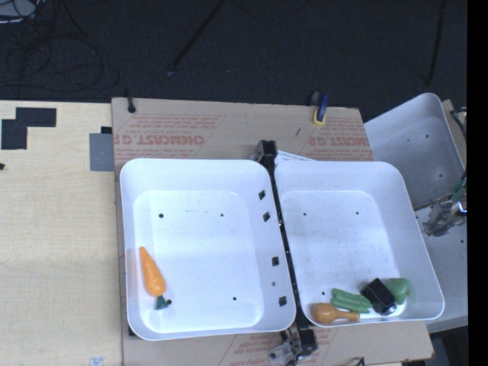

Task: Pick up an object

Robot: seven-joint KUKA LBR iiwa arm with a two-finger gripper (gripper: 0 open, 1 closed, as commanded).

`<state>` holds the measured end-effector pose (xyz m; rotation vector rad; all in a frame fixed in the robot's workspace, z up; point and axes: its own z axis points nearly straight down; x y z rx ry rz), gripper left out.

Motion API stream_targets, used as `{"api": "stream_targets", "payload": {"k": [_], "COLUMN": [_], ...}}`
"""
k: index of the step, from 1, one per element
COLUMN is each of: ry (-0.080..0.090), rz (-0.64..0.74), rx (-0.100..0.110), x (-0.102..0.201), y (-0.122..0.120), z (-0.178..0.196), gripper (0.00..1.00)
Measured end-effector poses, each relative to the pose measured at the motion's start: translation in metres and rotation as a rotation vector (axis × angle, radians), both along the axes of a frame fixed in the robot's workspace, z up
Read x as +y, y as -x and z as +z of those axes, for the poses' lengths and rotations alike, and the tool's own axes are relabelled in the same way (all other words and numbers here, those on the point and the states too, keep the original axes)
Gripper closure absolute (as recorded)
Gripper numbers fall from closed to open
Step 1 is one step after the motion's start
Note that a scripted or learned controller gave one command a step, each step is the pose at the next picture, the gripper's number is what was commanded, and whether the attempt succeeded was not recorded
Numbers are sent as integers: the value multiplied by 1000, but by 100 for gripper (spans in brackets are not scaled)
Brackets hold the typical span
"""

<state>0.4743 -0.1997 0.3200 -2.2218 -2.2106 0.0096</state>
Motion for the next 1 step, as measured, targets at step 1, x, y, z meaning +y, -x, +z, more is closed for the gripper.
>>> {"api": "stream_targets", "payload": {"k": [1], "ry": [-1], "rz": [7], "rx": [-4], "x": [9], "y": [-60], "z": [-55], "gripper": [100]}}
